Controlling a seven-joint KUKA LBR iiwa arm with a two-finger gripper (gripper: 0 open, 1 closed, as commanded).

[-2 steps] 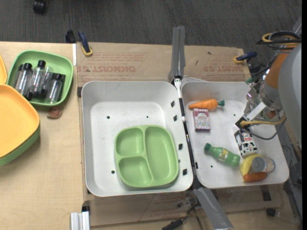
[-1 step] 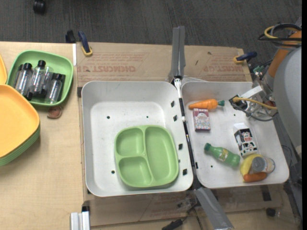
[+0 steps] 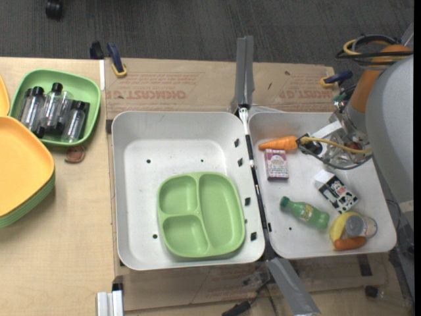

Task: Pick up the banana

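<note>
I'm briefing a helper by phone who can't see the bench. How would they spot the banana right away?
Look in the right-hand white bin, at its near right corner. The banana lies there, wedged against a can with something orange just below. It is the only yellow curved thing; the bottle to its left is green.

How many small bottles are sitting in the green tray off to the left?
4 bottles, side by side in the green tray on the bench, left of the bins. More may be hidden beneath.
</note>
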